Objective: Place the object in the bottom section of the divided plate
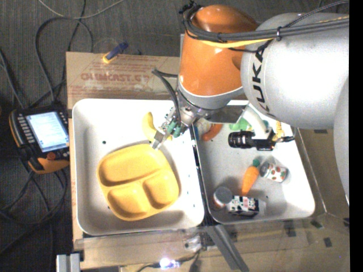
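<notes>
Gripper [164, 134] at yellow plastic divided plate's [138, 185] 1 o'clock rim, grip state unreadable | small yellow banana-shaped object [148, 124] lying in left white bin [85, 152], 12 o'clock of plate | advice: confirm grasp, carry toward 6 o'clock compartments, release low.

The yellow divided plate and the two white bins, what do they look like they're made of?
The yellow divided plate looks like moulded plastic with a matte to satin finish: even colour, soft rounded ridges between sections, only dull highlights. The two shallow white bins, left and right, also look like smooth plastic, judging by their rounded corners and faint sheen, though painted metal can't be ruled out.
</notes>
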`<state>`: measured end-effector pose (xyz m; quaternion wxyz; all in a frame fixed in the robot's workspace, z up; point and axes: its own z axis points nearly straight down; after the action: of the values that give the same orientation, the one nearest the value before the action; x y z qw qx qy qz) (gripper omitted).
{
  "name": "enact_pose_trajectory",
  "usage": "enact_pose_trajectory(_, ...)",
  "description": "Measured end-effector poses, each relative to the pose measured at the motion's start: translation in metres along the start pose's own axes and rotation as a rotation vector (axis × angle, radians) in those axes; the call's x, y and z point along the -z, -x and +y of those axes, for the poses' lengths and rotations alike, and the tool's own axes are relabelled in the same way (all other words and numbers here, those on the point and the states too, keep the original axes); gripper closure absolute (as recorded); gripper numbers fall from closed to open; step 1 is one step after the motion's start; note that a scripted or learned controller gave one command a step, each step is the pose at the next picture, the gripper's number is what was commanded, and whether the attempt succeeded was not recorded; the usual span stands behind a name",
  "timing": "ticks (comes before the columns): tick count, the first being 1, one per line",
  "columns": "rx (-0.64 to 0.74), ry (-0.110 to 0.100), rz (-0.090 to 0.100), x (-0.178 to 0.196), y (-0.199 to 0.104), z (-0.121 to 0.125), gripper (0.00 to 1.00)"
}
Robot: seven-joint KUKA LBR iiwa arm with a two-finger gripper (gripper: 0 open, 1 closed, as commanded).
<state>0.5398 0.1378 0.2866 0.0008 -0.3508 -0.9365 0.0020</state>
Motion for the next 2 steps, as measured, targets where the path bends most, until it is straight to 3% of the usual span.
enact_pose_trajectory(1,0.001,-0.004,0.000,0.007,0.000,0.001,1.00)
enact_pose_trajectory(2,-0.297,-0.001,0.001,-0.023,0.016,0.034,1.00)
